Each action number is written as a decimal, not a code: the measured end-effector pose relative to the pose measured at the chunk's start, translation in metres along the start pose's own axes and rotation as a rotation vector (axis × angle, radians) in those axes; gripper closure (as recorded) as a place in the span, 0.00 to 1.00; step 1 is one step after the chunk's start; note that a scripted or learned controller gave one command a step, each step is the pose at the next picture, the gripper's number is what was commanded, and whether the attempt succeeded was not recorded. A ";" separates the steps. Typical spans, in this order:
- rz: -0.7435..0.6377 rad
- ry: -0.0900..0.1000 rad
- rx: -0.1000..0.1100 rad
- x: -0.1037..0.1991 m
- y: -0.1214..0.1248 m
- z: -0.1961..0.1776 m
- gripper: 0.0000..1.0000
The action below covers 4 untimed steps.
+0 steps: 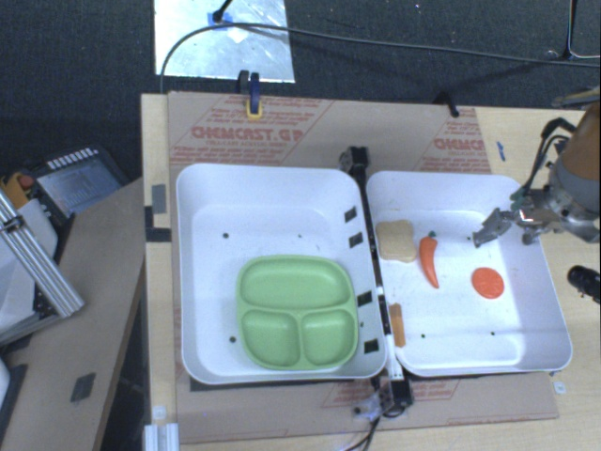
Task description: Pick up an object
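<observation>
The tool [505,224] is over the far right part of the right bin [526,350]; I cannot tell its state. In this bin lie a carrot [428,260], a beige sponge [395,241] and an orange disc [487,283]. The left bin [202,195] has a green tray [296,310].

You see the arm [575,181] entering from the right edge, wrist low, orange band at the frame's upper right. Its gripper [507,225] points left, two grey fingers [488,228] splayed apart, nothing between them, hanging in mid-reach.
</observation>
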State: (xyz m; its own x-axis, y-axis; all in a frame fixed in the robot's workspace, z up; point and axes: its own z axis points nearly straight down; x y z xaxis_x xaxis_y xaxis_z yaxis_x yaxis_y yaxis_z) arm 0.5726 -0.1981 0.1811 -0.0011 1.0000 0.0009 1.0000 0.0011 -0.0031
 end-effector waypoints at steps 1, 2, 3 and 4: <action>0.000 -0.001 -0.001 -0.005 -0.007 0.046 0.00; 0.000 0.000 0.000 -0.004 -0.007 0.098 0.00; -0.001 -0.003 -0.008 -0.005 -0.005 0.084 1.00; -0.003 -0.003 -0.009 -0.004 -0.001 0.040 1.00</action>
State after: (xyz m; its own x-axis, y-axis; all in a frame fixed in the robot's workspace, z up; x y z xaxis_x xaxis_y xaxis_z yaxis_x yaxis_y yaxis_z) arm 0.5719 -0.2016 0.1413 -0.0038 1.0000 -0.0020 1.0000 0.0038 0.0062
